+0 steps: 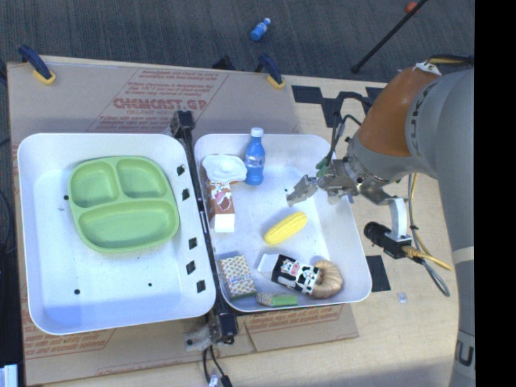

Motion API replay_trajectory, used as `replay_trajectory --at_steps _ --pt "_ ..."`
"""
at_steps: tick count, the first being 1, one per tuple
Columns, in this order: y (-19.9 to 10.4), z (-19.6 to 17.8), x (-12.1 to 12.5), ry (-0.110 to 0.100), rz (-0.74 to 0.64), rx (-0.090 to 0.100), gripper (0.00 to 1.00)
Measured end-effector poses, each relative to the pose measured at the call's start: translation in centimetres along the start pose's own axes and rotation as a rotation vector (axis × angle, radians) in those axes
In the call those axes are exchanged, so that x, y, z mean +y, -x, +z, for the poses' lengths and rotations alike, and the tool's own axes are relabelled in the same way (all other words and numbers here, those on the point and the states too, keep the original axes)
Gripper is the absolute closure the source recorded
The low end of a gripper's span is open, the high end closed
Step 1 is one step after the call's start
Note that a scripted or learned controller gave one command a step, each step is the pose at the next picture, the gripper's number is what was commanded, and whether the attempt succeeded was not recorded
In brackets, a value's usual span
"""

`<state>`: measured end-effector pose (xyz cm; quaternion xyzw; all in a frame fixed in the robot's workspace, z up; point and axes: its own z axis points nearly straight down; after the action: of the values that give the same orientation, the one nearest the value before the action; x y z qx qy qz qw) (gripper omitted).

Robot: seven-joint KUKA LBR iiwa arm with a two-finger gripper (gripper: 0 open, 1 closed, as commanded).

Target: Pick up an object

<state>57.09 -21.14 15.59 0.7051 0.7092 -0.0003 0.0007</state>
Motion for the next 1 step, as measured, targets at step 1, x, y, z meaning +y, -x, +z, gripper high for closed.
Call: replay_trajectory --at_steps 1 --pt "-3.73 6.51 0.57 -0.005 -0.002 0.003 0.00"
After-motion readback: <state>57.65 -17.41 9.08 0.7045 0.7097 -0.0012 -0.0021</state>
